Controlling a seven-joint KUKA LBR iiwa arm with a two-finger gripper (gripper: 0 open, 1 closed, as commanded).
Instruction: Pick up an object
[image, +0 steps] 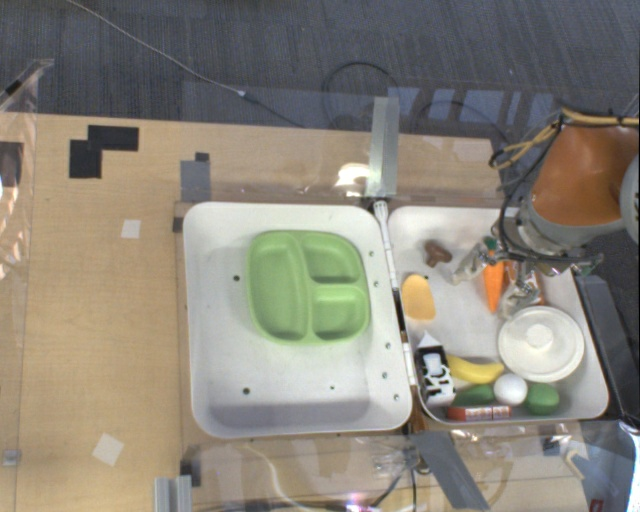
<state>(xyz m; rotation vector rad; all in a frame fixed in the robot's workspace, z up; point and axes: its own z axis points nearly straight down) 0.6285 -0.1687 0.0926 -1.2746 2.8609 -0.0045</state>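
In the camera view, two shallow white bins are seen side by side on the bench. The left bin (215, 400) holds a green divided tray (306, 286), set near its middle. The right bin (598, 400) is crowded: a small brown piece (437, 253) near the back, a pale orange oval (418, 298) by the dividing wall, a white bowl (540, 343) toward the right, and along the front a black-and-white carton (434, 372), a banana (473, 370), a white ball (510, 389), a green piece (542, 398) and a red bar (477, 411).

The arm (585, 180) is lowered over the back right of this bin. The gripper (505, 272) is placed at an orange carrot-like object (493, 285), which stands out between the metal fingers (468, 263). The claw appears fairly narrow about the carrot, but whether it is actually clamped cannot be told from this slant.

The step in hand is judged to be the grasp itself, with the lift not yet made. The next move calls for a firm closure on the carrot and a straight upward pull, kept clear of the white bowl just beside it.
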